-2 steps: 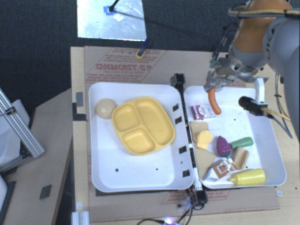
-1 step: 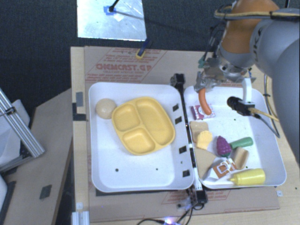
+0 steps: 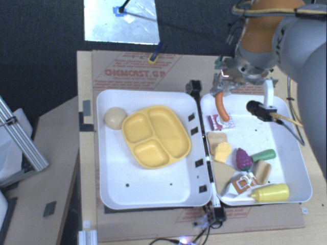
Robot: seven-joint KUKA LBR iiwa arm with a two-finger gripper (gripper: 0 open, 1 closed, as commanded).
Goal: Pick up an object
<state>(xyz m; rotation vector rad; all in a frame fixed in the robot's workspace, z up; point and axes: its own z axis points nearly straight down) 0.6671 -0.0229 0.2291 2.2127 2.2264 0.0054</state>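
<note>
Your gripper (image 3: pixel 223 88) hangs over the far left corner of the right bin (image 3: pixel 296 162) with its jaws apparently clamped on the top of an orange carrot (image 3: pixel 220 107), a slim, smooth, slightly curved toy dangling just above the bin floor. Watch that hold: it catches only the very tip, so the carrot could swing or slip free as the arm moves. If dropped, it would land by the red-and-white packet (image 3: pixel 220 121).
</note>
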